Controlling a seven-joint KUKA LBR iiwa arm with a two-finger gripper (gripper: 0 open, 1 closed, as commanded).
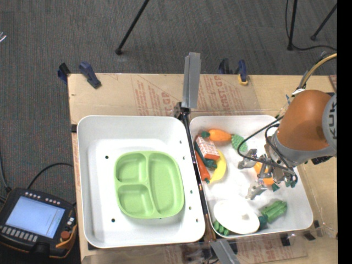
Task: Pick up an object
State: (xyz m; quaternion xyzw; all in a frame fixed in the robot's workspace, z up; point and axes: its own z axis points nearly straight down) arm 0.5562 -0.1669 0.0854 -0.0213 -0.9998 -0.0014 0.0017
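On the bench two shallow white plastic bins sit side by side. The left bin (88, 147) holds a light green plastic tray (149, 185) with three compartments, lying flat near its middle. The right bin (258, 122) holds a scatter of toy foods: an orange plastic carrot (218, 136) with a green top lies near the far wall, a small red and white box (208, 148) rests just below it, partly over a yellow plastic banana (219, 169), and a long thin orange-red piece (202, 167) runs along the bin's left wall. A round white plate (235, 216) lies at the near edge, covering part of a dark green ridged item (220, 228), and a green knobbly vegetable toy (273, 210) sits just beside the plate on its right. The grey arm with its orange band (304, 121) reaches in from the right, and the metal gripper (263, 179) hangs low over the right bin's middle. A small orange object (263, 169) shows right at the gripper, but whether the gripper is open, closed, or pinching that piece cannot be told from this angle.
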